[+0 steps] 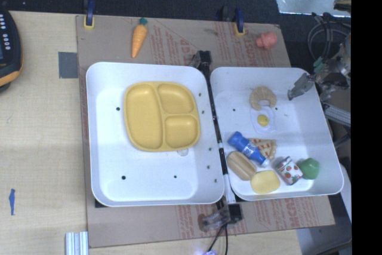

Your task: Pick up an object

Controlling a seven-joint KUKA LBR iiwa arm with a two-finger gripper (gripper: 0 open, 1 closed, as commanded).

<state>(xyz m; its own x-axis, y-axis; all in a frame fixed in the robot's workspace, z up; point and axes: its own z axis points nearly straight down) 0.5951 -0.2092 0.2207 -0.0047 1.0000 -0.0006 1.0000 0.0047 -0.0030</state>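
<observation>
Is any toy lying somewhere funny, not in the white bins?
Yes, two. A toy carrot lies on the cardboard behind the left bin, and a small pink toy lies behind the right bin. The other toy foods sit inside the right bin.

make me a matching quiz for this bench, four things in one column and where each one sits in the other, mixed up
Things:
1. yellow plastic divided plate
2. orange toy carrot
3. blue plastic bottle
4. pink toy piece

Places:
A. right bin, among the toy food
B. on the cardboard behind the right bin
C. middle of the left bin
D. on the cardboard behind the left bin

Pairs: 1-C, 2-D, 3-A, 4-B
</observation>
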